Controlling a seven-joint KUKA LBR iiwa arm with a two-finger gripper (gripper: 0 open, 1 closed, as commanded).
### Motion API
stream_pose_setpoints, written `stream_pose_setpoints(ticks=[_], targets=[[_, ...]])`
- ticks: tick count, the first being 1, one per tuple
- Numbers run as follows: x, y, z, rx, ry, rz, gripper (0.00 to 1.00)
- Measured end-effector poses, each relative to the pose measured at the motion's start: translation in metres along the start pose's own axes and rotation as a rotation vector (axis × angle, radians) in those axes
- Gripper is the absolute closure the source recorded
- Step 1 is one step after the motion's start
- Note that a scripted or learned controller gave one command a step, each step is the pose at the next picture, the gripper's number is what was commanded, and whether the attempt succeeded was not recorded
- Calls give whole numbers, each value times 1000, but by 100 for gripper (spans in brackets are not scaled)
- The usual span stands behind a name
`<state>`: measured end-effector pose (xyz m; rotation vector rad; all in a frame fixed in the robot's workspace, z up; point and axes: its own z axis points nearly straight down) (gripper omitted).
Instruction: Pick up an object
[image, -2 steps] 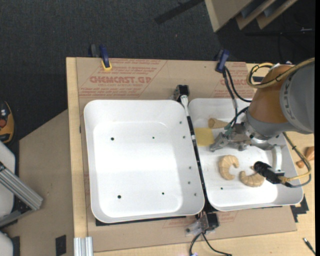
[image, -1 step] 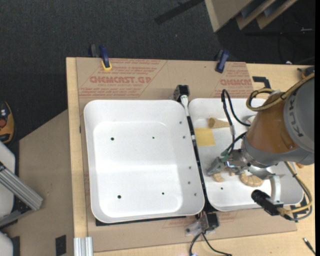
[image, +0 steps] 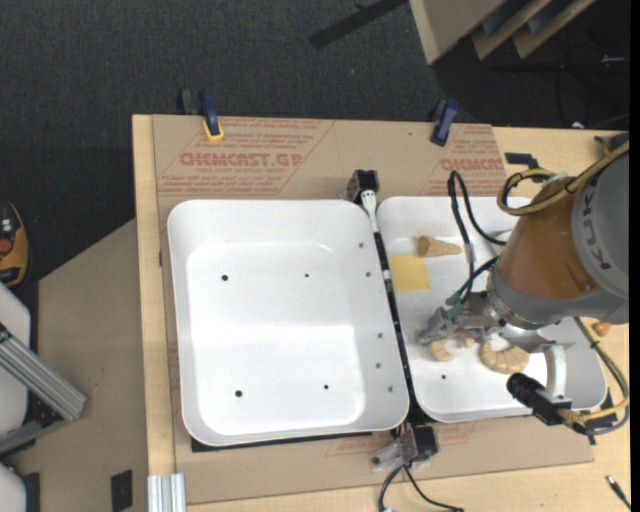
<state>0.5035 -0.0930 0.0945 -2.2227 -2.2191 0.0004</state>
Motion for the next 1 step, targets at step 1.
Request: stream_pose_setpoints(ticks=[1], targets=[[59,70,-97,-16,0,-11,100]])
